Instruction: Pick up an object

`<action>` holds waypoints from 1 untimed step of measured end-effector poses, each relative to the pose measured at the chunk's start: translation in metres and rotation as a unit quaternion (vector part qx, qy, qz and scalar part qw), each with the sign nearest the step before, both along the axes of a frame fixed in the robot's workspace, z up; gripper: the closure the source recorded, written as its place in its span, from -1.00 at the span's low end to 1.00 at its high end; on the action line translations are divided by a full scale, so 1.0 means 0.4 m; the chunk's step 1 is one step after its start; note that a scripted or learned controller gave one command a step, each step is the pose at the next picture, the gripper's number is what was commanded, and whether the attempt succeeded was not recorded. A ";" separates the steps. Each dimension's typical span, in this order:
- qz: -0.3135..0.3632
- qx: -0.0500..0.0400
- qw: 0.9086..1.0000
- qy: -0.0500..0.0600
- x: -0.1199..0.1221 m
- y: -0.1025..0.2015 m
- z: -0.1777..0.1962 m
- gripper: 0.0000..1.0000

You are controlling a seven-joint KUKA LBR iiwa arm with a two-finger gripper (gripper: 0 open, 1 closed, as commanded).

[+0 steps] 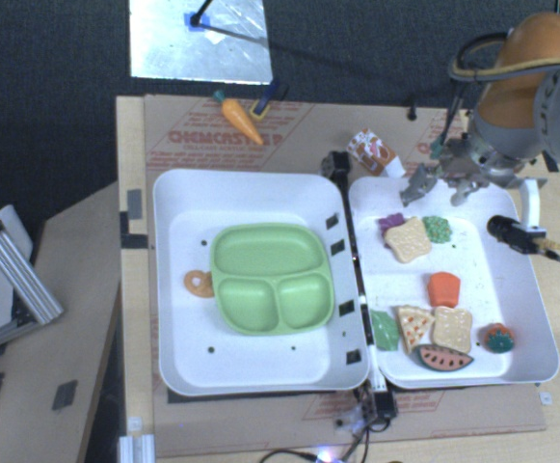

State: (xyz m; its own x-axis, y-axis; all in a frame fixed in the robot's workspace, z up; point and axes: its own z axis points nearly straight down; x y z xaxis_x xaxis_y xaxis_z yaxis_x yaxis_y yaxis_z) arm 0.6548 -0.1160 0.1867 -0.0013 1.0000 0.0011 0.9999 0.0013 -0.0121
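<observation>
Two fingers of the gripper (440,187) hang spread apart and hold nothing over the far edge of the right bin (520,287). The cracker (410,240) lies just below and left of them, beside a purple piece (390,224) and a green piece (438,228).

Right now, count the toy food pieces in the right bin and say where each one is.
9. Far end: purple piece, bread slice, green piece. Middle: orange block. Near end: green leaf, pizza slice, toast, watermelon slice, small round piece. Some may be hidden.
</observation>
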 end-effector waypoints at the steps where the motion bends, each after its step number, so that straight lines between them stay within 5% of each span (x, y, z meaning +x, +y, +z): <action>1: 0.001 -0.001 1.000 -0.007 0.007 0.000 0.023 -1.00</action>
